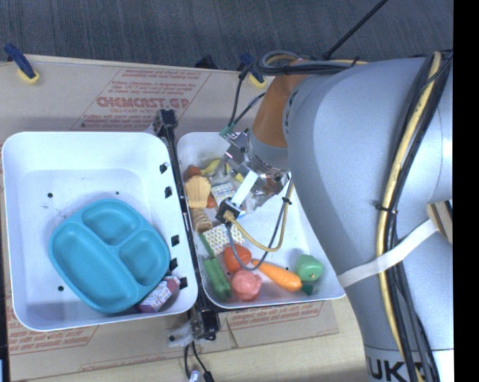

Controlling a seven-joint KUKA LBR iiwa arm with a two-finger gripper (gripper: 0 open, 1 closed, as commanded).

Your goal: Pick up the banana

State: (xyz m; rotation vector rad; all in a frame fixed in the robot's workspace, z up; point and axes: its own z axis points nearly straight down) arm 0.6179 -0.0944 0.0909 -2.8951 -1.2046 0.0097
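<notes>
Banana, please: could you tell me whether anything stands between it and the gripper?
Nothing visible does. The banana lies in the right bin close beside the gripper, which hides part of it. A tan toy sits below it in the view, not between them.

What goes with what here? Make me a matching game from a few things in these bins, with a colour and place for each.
Things:
1. plate
2. carrot
3. bread
4. packet

Colour and place:
a. orange, right bin
b. tan, right bin
c. blue, left bin
d. purplish, left bin's near corner

Pairs: 1-c, 2-a, 3-b, 4-d
</notes>
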